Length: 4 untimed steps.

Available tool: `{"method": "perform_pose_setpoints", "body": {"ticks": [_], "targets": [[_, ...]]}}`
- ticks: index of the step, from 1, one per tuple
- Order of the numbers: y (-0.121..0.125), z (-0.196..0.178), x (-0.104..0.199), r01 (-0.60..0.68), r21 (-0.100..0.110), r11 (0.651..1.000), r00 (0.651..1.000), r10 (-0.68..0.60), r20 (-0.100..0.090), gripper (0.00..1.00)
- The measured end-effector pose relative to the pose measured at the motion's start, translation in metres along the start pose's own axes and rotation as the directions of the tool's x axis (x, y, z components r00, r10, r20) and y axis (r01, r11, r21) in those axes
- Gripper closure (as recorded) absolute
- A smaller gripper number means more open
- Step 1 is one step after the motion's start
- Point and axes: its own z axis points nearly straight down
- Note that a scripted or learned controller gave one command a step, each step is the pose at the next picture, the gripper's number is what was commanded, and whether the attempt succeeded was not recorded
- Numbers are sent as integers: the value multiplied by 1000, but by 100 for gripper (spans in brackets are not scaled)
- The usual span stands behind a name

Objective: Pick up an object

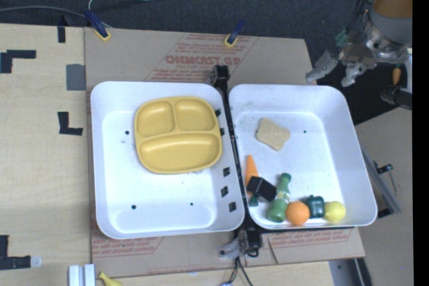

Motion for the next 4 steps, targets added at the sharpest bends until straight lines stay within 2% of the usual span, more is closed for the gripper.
{"method": "perform_pose_setpoints", "body": {"ticks": [1,2,3,4], "targets": [[-5,164,58,0,4,1000,1000,0,-2,0],[15,190,87,1,-2,1000,1000,-1,0,0],[15,52,128,1,-2,1000,1000,-1,0,0],[-77,92,124,-1,2,1000,1000,1,0,0]]}}
